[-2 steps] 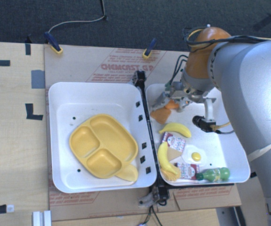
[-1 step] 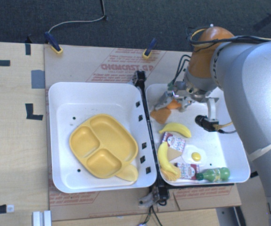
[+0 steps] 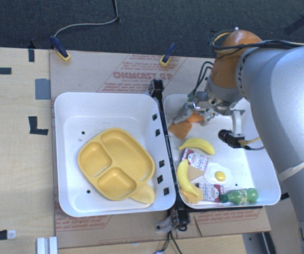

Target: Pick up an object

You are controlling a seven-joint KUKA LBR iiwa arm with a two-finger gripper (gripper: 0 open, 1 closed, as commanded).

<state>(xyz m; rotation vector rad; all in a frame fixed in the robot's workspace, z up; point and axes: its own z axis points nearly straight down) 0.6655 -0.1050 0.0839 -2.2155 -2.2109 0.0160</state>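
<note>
My gripper (image 3: 195, 111) hangs low over the back left part of the right bin (image 3: 257, 163), under the orange wrist band. An orange, flat-looking piece (image 3: 181, 128) lies right below and in front of it, near the wall between the bins; whether they touch is unclear. In front of that lie a small banana (image 3: 198, 145), a larger banana (image 3: 185, 181), a red and white packet (image 3: 198, 165), a toy fried egg (image 3: 217, 174) and a green bottle (image 3: 240, 196).
The left bin (image 3: 70, 110) holds a yellow divided plate (image 3: 116, 163) that fills much of its floor. The grey arm (image 3: 278, 94) covers the right bin's back right side. Two yellow clamps (image 3: 61, 48) (image 3: 167, 54) grip the cardboard's far edge.
</note>
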